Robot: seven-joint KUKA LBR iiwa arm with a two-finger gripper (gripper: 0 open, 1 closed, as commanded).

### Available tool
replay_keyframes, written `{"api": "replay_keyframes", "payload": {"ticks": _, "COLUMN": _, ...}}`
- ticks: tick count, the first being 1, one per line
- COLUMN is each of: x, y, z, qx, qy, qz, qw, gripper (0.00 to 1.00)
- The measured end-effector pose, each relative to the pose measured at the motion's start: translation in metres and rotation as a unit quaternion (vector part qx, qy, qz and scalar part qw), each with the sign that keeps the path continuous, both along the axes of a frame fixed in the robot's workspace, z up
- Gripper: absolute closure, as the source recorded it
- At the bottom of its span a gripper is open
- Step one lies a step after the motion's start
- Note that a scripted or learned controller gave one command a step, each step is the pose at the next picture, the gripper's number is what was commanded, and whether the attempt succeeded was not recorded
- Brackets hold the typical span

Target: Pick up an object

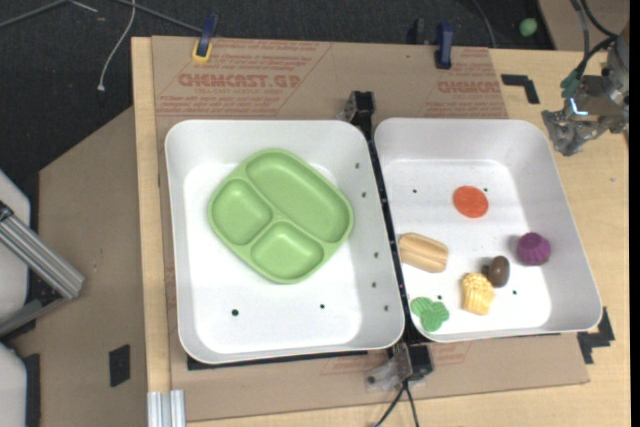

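The right bin (pixel 530 160) holds several small toy foods: an orange-red round one (pixel 471 202), a tan bread roll (pixel 423 252), a purple bunch (pixel 533 248), a dark brown piece (pixel 497 269), a yellow piece (pixel 478 294) and a green leafy piece (pixel 431 314). My gripper (pixel 574 120) sits at the frame's right edge, outside the right bin's far right corner, well away from all the toys. Nothing shows between its fingers.
The left bin (pixel 200 295) carries a green three-compartment plate (pixel 281 215). Both bins rest on a cardboard sheet (pixel 250 75) held by blue clamps (pixel 206 35). Cables lie on the dark floor behind the bench.
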State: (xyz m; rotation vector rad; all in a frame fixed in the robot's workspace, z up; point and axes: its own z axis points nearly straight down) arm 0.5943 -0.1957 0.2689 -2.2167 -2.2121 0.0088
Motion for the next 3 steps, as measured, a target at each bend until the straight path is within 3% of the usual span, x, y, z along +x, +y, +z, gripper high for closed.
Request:
{"api": "replay_keyframes", "payload": {"ticks": 1, "x": 0.002, "y": 0.0, "z": 0.006, "qx": -0.0013, "qy": -0.005, "qz": 0.001, "qw": 1.0, "gripper": 0.0}}
{"api": "replay_keyframes", "payload": {"ticks": 3, "x": -0.002, "y": 0.0, "z": -0.093, "qx": -0.0002, "qy": -0.003, "qz": 0.002, "qw": 1.0, "gripper": 0.0}}
